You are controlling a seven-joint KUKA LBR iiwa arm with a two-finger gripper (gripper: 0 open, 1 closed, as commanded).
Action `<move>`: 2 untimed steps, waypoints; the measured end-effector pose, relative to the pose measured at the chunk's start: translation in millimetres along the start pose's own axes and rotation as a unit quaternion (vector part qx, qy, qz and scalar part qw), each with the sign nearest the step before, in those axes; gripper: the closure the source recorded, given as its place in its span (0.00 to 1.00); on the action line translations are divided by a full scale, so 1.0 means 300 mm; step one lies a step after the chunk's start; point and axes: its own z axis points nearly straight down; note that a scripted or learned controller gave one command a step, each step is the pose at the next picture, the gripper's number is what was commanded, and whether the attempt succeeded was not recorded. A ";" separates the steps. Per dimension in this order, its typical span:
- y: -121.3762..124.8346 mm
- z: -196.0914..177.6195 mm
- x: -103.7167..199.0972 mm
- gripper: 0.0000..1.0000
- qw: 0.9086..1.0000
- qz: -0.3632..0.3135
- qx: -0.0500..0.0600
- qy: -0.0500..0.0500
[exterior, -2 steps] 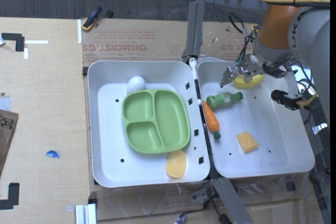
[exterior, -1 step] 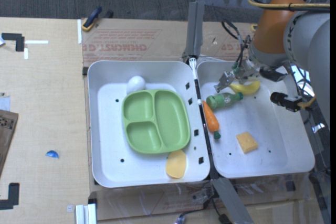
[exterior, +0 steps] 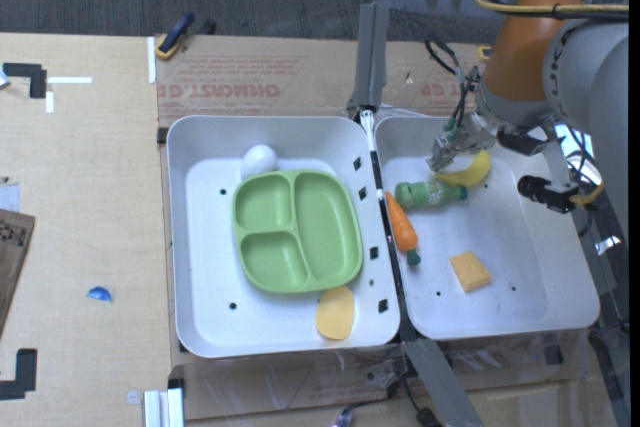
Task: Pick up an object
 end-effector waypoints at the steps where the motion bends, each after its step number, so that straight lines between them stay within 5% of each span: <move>1: -0.074 0.038 -0.218 1.00 0.998 -0.063 0.001 0.001; 2: -0.105 0.036 -0.351 1.00 0.994 -0.105 0.001 0.000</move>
